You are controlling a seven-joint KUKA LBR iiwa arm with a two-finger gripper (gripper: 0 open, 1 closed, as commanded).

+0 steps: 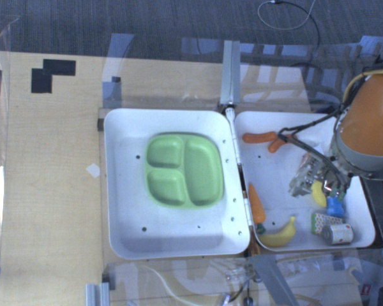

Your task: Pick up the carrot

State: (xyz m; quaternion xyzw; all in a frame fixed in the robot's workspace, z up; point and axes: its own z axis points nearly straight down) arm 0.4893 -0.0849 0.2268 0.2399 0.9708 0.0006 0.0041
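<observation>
Camera view, looking down at a slant, takes in two shallow white plastic bins side by side on the bench. The left bin (124, 234) carries a green three-compartment plate (182, 169). In the right bin (277, 171) a slim orange carrot (256, 204) is seen against the bin's left wall, toward its near-left corner, just beside a yellow banana (279, 233). A second orange piece, a curved sausage-like toy (263, 138), is seen near the bin's far edge.

The grey arm with the orange band (370, 123) is seen over the right half of that bin, and the hand (308, 178) is hung low near a small yellow object (318, 194) and a blue block (334, 206), well apart from the carrot. Nothing is seen between its fingers, but whether they are spread or closed cannot be told through the metal clutter.

The step in hand is judged to be the approach; no grasp is made yet. A move across the bin toward its left wall is called for next, with the fingers set across the carrot's narrow width. The wall and the banana are judged to leave little room.

A grey can-like item (337, 233) near the bin's near-right corner is hard to identify.
</observation>
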